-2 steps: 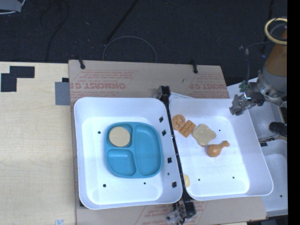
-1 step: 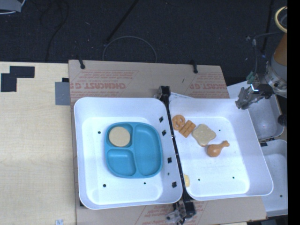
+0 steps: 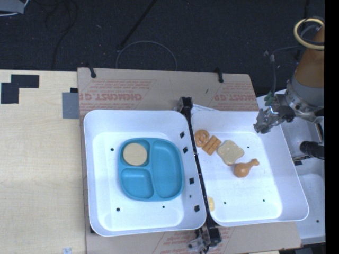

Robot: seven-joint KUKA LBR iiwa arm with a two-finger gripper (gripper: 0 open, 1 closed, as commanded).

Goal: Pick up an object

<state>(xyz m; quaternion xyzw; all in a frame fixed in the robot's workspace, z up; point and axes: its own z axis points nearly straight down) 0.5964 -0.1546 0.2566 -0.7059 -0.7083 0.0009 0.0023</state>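
While the arm [image 3: 310, 67] reaches in from the right of the camera view, its gripper [image 3: 263, 121] hangs over the upper right rim of the right bin [image 3: 275, 205], with nothing visible between its parts; whether it is spread or closed cannot be told from this slanted look. Its grey body carries an orange band high up, near the frame's top right.

Two shallow white bins sit side by side on a sheet of brown cardboard [image 3: 159, 91] printed with reddish lettering (seen upside down from here). That sheet rests on a pale wooden bench [image 3: 37, 163], which bears a few dark rectangular marks [image 3: 18, 86] near its left edge and a grey patch [image 3: 69, 104] just beside the cardboard. Behind the bench lies dark carpet-like flooring [image 3: 175, 25] with thin cables looping across it.

Inside the left bin [image 3: 100, 216] lies a blue divided plate [image 3: 159, 173], and a round tan biscuit-like disc [image 3: 134, 154] sits in its upper left compartment. Over in the right bin, toward its upper left, a small cluster of toy foods sits close together: a pretzel-shaped piece [image 3: 201, 137], an orange block [image 3: 212, 144] touching it, a slice of bread [image 3: 230, 152] just beside that, and a brown drumstick [image 3: 244, 167] below and to the right. All four lie on the bin floor, well apart from the gripper. A small yellowish scrap [image 3: 211, 203] lies at the bin's lower left wall.
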